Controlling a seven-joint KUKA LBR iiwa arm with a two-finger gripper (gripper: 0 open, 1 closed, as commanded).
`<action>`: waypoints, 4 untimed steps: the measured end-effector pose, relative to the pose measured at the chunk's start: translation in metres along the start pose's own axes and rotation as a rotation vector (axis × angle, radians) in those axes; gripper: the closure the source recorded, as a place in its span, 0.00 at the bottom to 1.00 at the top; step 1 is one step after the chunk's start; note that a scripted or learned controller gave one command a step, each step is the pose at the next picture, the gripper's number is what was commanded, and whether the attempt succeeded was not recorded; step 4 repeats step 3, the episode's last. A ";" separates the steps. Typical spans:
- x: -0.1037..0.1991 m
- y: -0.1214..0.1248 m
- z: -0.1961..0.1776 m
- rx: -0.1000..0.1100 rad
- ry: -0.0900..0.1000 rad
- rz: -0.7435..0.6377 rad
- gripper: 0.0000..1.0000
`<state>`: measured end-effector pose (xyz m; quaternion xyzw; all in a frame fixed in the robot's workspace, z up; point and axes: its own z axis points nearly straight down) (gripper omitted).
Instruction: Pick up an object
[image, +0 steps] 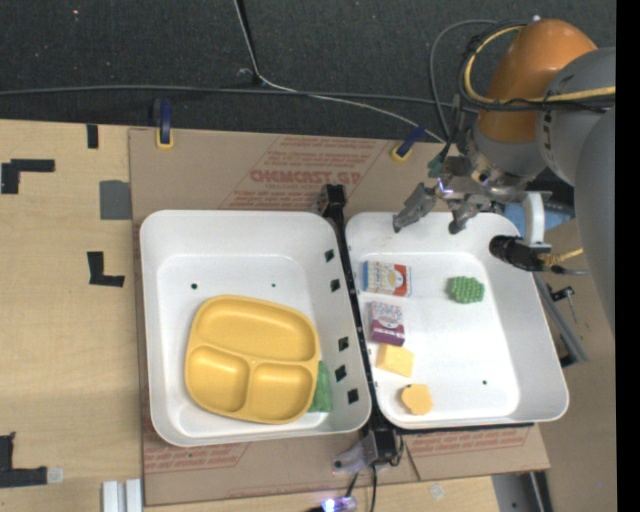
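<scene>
My gripper (436, 219) hangs open over the far edge of the right bin (520, 385), its two fingers spread apart with nothing between them. Below it in that bin lie a small white and orange packet (386, 278), a purple packet (386, 323), a yellow block (396, 360), an orange piece (417, 399) and a green bumpy ball (465, 290). The white packet is the nearest thing to the fingers, a little toward the front and left of them.
The left bin (165, 250) holds a yellow divided tray (252, 357) with a green item (321, 388) wedged at its right side. A black divider (345, 290) runs between the bins. Cables and the arm's wrist crowd the upper right.
</scene>
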<state>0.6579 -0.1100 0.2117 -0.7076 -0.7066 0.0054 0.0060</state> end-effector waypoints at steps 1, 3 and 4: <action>0.000 0.003 -0.010 -0.015 -0.001 -0.003 0.00; -0.006 0.011 0.095 -0.012 -0.002 -0.004 0.00; -0.006 0.011 0.095 -0.012 -0.002 -0.004 0.00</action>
